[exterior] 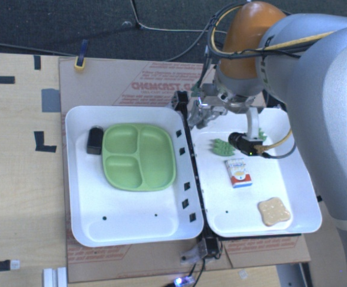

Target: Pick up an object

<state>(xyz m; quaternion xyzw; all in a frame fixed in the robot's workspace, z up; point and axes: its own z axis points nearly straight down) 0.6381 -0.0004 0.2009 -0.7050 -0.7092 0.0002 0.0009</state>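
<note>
Black, small and hard to identify, a block (94, 140) touches the green divided plate (139, 157) in the left bin (81, 220), well left of the gripper (198, 117). Cardboard (155, 82) reads "CHEMCAST". Below-right of the gripper, whose grip I cannot make out, the right bin (299, 217) holds a green toy (222, 147), small carton (238, 173) and tan slice (274, 211).

The desk (18, 160) is light wood with a few dark marks. A brown cardboard sheet (155, 82) lies flat on it. 2 white bins sit on the cardboard, touching side by side: the left bin (84, 214) and the right bin (299, 208).
</note>
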